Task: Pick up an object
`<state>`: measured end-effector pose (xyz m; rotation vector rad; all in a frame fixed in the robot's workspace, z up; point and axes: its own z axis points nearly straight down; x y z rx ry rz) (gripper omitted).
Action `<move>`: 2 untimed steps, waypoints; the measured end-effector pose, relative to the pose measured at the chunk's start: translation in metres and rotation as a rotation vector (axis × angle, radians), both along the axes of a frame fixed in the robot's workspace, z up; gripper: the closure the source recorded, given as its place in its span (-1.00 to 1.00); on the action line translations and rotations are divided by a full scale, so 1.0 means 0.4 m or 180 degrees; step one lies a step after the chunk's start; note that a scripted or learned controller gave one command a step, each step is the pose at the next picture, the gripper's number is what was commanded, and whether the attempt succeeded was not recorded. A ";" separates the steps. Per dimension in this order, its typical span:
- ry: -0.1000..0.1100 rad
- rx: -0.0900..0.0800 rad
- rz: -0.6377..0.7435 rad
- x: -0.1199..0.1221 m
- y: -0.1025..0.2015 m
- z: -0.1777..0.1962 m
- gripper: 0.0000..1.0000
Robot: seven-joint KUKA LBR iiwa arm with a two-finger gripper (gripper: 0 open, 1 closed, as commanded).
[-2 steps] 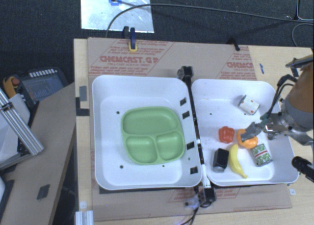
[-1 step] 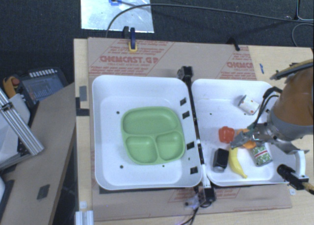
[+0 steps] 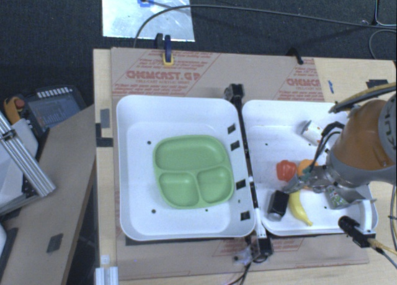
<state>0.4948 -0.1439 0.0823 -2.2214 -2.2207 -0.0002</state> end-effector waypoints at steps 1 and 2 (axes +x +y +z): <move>-0.0009 -0.0002 0.0004 0.003 0.000 0.032 1.00; -0.0019 -0.0006 0.0013 0.011 0.008 0.141 1.00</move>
